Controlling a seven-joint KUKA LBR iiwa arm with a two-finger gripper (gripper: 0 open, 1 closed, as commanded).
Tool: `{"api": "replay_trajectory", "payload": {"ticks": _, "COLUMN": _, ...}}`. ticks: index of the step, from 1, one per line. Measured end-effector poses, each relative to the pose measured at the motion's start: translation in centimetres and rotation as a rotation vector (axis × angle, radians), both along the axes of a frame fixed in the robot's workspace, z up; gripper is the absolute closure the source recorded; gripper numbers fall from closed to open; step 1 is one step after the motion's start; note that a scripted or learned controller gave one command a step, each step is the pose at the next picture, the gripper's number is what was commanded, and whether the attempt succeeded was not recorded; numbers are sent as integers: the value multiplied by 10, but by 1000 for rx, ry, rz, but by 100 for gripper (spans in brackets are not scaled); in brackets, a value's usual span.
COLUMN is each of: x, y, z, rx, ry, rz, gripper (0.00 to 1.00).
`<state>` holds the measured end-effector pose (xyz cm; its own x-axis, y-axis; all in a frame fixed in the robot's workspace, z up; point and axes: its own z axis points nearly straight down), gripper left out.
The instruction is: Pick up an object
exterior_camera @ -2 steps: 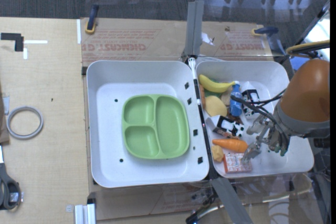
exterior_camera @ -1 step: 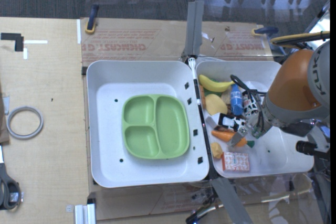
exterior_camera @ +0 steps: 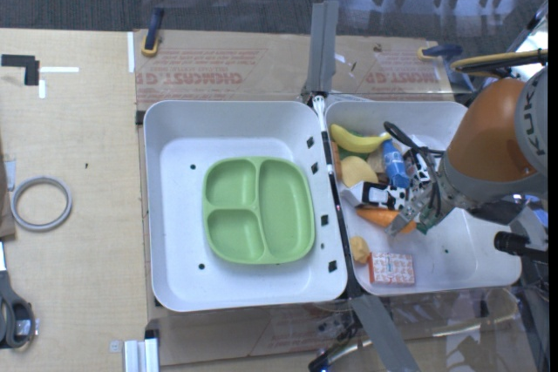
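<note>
The right bin (exterior_camera: pixel 471 261) holds a heap of small things. A yellow banana (exterior_camera: pixel 356 138) lies at the back, with a pale yellow fruit (exterior_camera: pixel 355 171) and a blue bottle (exterior_camera: pixel 394 166) in front of it. Below these are a black-and-white item (exterior_camera: pixel 384 194) and an orange carrot-like piece (exterior_camera: pixel 375 218). A small yellow lump (exterior_camera: pixel 359 250) and a pink patterned box (exterior_camera: pixel 391 268) sit near the front wall. My gripper (exterior_camera: pixel 410 219) is low in this bin, at the right end of the orange piece, beside the black-and-white item. Its tip is hidden among the objects.
A green divided plate (exterior_camera: pixel 259 209) lies in the left bin (exterior_camera: pixel 170 187). The arm's orange band (exterior_camera: pixel 493 135) hangs over the right bin's right side. On the bench at the left lie a grey ring (exterior_camera: pixel 38 203) and a black clip (exterior_camera: pixel 21 65).
</note>
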<state>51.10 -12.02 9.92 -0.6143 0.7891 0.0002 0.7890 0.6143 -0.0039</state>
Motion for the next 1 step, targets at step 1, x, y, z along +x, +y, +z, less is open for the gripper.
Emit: {"api": "replay_trajectory", "payload": {"ticks": 1, "x": 26, "y": 56, "z": 92, "rx": 1, "ry": -3, "rz": -77, "gripper": 100}}
